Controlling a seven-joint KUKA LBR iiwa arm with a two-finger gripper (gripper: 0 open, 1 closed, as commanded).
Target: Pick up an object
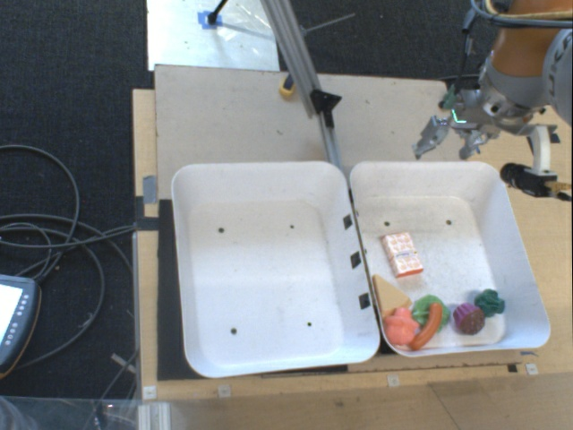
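My gripper hangs above the far rim of the right bin, its two fingers spread open with nothing between them. Inside that bin lies a small orange-and-white box near the middle. Along the near wall sit a tan wedge, a red-orange round piece, a green leafy piece, an orange carrot-like stick, a purple ball and a dark green floret. All of these lie well below and nearer than the gripper.
The left bin lies beside the right one, sharing a middle rim with black clips. A grey pole slants across the back of the bench. Cables and a tablet lie off the bench's left side.
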